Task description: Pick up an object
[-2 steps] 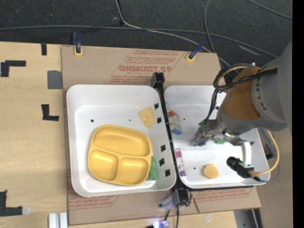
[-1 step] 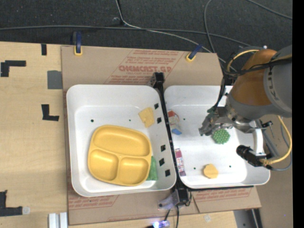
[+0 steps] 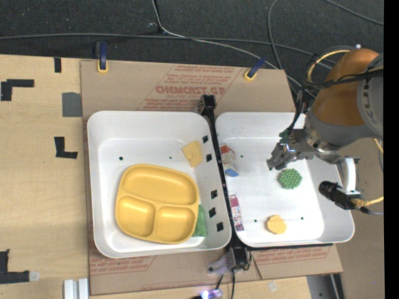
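Nearest the lens, at the lower edge of the right bin, lies a small orange disc, flat on the white floor. Just up-frame of it, right of centre in that bin, sits the green bumpy ball, which I take as the likeliest target, since the gripper hangs just above and left of it. Whether its fingers are spread or closed I cannot tell; nothing is visibly between them. Judging by its knobbly surface, the ball should be light and somewhat soft, grippy rather than slick, and not fragile. Being round, it has no long axis and points nowhere, so a pinch across its middle from any side should serve. Across the divider, the left bin holds a yellow compartment tray and a pale yellow block.
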Available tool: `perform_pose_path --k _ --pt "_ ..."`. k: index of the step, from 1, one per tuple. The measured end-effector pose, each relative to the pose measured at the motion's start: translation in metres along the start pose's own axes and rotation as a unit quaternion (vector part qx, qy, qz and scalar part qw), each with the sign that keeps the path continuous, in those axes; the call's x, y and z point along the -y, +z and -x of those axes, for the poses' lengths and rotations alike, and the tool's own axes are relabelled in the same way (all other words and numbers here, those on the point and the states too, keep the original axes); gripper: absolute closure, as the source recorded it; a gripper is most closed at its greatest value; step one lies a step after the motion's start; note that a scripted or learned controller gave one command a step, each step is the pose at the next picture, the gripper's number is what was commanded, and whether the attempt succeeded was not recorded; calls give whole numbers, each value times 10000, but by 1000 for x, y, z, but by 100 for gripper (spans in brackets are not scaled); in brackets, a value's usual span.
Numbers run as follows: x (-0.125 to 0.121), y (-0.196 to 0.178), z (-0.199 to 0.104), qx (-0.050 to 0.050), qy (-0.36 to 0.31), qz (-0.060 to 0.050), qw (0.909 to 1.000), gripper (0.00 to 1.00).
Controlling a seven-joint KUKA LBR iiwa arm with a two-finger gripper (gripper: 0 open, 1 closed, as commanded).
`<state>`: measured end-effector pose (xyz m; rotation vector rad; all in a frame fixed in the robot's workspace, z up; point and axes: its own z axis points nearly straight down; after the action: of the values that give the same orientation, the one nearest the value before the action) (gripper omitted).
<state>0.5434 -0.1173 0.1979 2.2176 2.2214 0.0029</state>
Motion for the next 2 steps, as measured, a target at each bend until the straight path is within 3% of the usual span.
perform_pose_path --k 1,2 --pt "-7 -60 -4 2 -2 3 10000 100" --pt "-7 -63 -58 -8 -23 -18 10000 100"
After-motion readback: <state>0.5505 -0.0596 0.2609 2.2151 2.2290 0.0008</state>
